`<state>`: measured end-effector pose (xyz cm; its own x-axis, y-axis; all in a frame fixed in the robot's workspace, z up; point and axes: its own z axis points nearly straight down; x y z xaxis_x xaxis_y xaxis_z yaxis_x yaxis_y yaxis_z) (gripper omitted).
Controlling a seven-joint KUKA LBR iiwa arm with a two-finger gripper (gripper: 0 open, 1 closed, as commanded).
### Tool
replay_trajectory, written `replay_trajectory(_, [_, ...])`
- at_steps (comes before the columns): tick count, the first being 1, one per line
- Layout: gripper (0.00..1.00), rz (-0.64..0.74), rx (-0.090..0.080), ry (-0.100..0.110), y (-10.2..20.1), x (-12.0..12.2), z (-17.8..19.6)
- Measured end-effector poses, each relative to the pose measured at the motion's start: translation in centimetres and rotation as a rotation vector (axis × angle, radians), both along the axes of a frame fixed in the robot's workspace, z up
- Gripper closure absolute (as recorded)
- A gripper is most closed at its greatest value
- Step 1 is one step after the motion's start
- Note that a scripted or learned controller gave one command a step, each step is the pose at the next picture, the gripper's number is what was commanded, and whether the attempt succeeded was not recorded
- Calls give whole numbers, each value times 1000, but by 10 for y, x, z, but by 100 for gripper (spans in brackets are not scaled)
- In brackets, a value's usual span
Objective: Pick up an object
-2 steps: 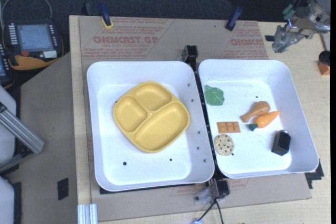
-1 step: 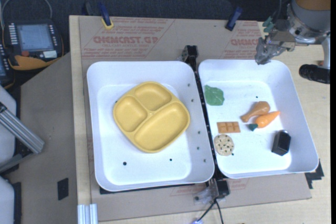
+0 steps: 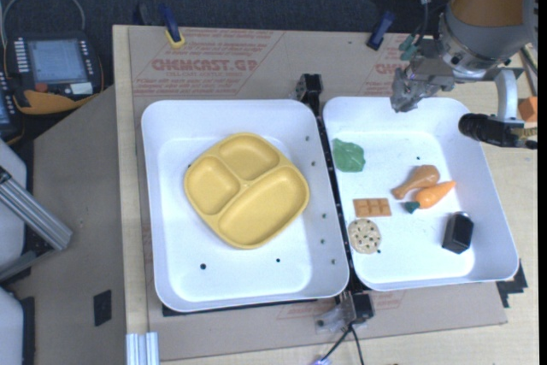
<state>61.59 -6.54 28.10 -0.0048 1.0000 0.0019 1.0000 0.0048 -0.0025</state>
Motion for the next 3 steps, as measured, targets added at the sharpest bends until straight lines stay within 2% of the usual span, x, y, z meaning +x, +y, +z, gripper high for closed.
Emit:
replay_trajectory(1, [100,0,0,2,49,-26,-16])
replay_trajectory(3, [100,0,-1,1,156,-44,-49])
